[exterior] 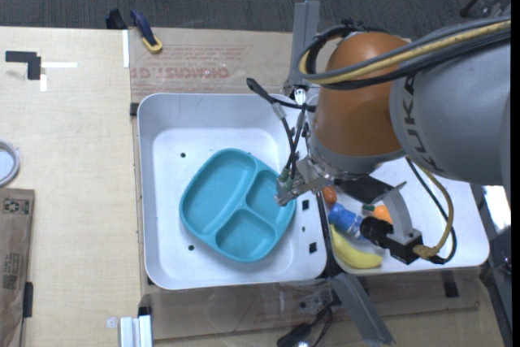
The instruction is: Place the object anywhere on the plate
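Note:
A light blue plate [231, 206] with three compartments lies tilted in the left white bin [162, 175]. My gripper [286, 191] hangs over the plate's right rim, at the edge of the upper right compartment. The grey arm with its orange band [357, 93] covers much of the right bin. Something small and greenish-grey shows at the gripper's tip, but I cannot make out what it is or whether it is held.
In the right bin [463, 248], a yellow banana [355, 253] lies at the front left, with a blue object [343, 217] and small orange pieces [329, 195] just behind it. The bins' shared wall runs right beside the gripper. The wooden bench extends to the left.

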